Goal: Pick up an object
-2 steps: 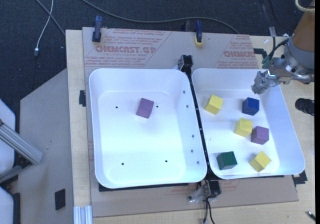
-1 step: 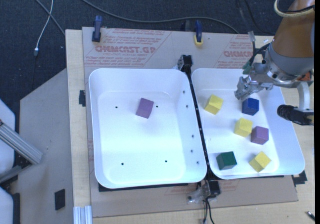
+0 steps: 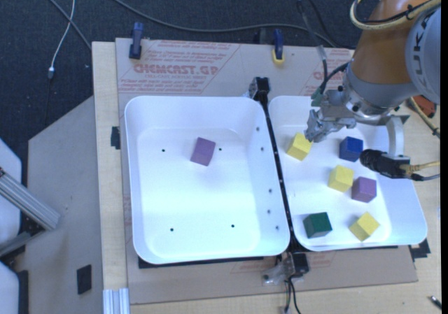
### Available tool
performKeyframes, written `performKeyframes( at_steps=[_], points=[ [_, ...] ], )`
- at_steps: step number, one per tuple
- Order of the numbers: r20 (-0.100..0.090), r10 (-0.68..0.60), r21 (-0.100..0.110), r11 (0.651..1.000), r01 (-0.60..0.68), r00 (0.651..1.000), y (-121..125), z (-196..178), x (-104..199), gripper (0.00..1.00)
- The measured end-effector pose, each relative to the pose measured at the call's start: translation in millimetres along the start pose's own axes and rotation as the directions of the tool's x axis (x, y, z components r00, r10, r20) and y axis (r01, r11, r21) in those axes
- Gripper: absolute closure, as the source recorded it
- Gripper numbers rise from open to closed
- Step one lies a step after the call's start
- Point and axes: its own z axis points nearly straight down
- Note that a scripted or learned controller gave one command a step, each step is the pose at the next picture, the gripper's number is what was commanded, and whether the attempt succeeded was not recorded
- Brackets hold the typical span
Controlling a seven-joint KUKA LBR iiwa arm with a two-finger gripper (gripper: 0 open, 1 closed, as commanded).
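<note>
The right bin [image 3: 399,232] holds several cubes: a yellow cube [image 3: 299,146] at its upper left, a blue cube [image 3: 351,148], another yellow cube [image 3: 341,178], a purple cube [image 3: 363,189], a green cube [image 3: 317,224] and a third yellow cube [image 3: 365,226] near the front. A lone purple cube [image 3: 203,151] lies in the left bin [image 3: 147,187]. My gripper [image 3: 315,129] hangs over the right bin's upper left, just above and right of the first yellow cube. Nothing shows between its fingers.
A black divider clamp [image 3: 260,87] sits between the bins at the back. Blue [image 3: 136,31] and yellow [image 3: 278,48] clamps pin the cardboard sheet behind them. Cables trail over the dark floor at upper left.
</note>
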Motion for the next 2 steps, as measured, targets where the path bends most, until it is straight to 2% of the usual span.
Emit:
performKeyframes(
  at_steps=[2],
  points=[
    [-0.002,-0.005,-0.002,1.000,0.005,1.000,-31.6,-13.4,115.6,1.00]
  ],
)
